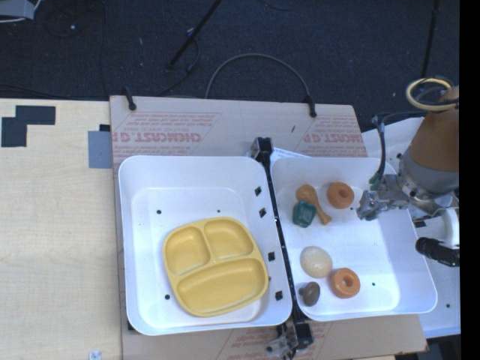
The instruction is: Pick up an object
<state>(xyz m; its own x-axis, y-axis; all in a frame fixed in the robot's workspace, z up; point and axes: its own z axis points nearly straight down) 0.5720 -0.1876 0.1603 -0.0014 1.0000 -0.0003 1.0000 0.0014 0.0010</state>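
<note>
White plastic forms both bins. Nearest the camera in the right bin (409, 295), a dark brown lump (310, 293), an orange ring (346, 283) and a pale egg-shaped object (316, 261) are seen. A yellow divided tray (215, 265) is contained in the left bin (142, 201). Farther back, a teal piece (304, 214) is touched by a tan piece (310, 199), beside a second orange ring (340, 195). The gripper (370, 205) is positioned over the right bin's right part; its spread cannot be determined.

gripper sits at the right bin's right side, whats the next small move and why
Probably a short move toward the view's left and down toward the upper orange doughnut. The gripper sits just to its right in the right bin, with nothing between its fingers, and this doughnut is the nearest item and stands apart from the others.
</note>
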